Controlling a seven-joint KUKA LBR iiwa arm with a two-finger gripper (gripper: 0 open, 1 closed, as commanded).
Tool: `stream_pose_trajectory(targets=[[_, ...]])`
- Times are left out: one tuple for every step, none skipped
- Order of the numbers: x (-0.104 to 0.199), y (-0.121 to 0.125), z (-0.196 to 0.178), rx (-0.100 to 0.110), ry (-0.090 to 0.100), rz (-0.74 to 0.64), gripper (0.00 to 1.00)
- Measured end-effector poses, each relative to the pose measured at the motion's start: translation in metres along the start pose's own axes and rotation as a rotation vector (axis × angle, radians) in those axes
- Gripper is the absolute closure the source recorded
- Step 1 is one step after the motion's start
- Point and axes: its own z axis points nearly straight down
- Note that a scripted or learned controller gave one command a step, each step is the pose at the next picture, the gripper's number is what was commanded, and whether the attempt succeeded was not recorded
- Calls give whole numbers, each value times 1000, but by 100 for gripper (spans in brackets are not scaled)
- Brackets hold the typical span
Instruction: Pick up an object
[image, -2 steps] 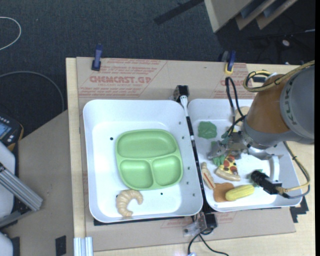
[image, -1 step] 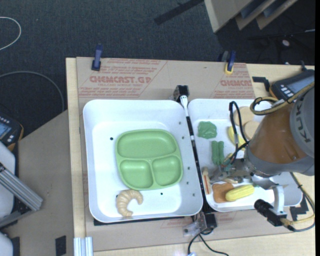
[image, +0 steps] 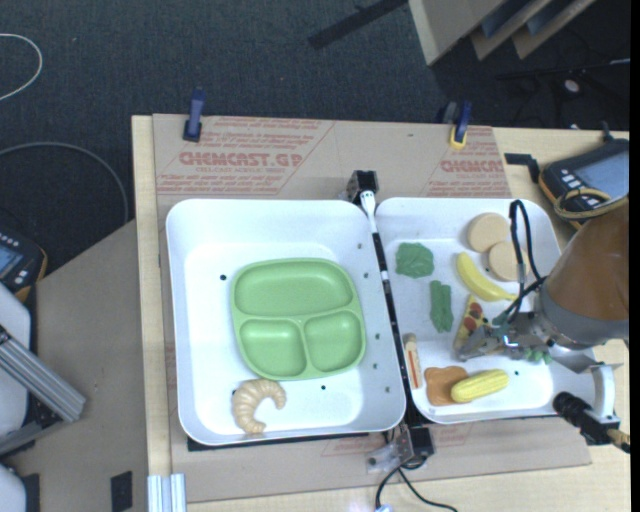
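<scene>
My gripper (image: 478, 342) is low in the right bin (image: 432, 226), near its front right part, with the arm reaching in from the right. It sits just below a small red and yellow toy food piece (image: 472, 316) and seems to touch it. A yellow corn cob (image: 480, 385) and an orange lump (image: 443, 380) lie just in front of the gripper. A banana (image: 478, 278), a green pod (image: 441, 305) and a leafy green piece (image: 414, 260) lie behind and to its left. I see nothing lifted off the bin floor.
Two tan round biscuits (image: 490, 234) lie at the right bin's back right. A thin orange stick (image: 410, 360) rests against its left wall. The left bin (image: 200, 240) holds a green divided plate (image: 297, 315) and a croissant (image: 257, 403).
</scene>
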Motion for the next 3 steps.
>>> stream_pose_trajectory(targets=[[-54,14,0,11,32,-14,0],[-59,14,-10,1,11,-12,100],[50,5,-47,1,10,-16,100]])
